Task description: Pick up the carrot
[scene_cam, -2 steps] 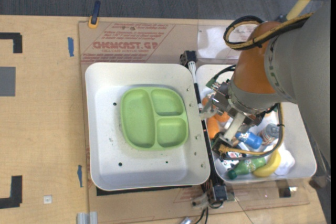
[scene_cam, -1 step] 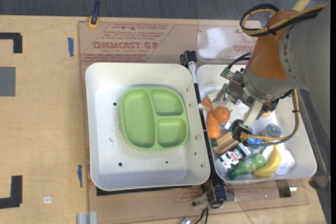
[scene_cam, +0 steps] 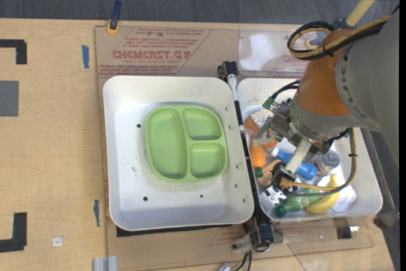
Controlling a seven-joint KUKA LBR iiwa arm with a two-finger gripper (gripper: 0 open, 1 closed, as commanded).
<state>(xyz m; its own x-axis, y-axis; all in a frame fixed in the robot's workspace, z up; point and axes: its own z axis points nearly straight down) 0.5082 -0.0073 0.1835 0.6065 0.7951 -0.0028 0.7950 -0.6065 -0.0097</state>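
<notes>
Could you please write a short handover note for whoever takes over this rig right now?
Gripper: low over the right bin, amid the clutter; whether its fingers are open or shut cannot be made out.
Carrot: the orange piece lying in the right bin near its left wall, beside the gripper.
Nearby: a banana and a green item at the bin's front edge. The left bin holds a green divided plate.
Done: nothing seen lifted.
Left: grasp the carrot and raise it.
</notes>
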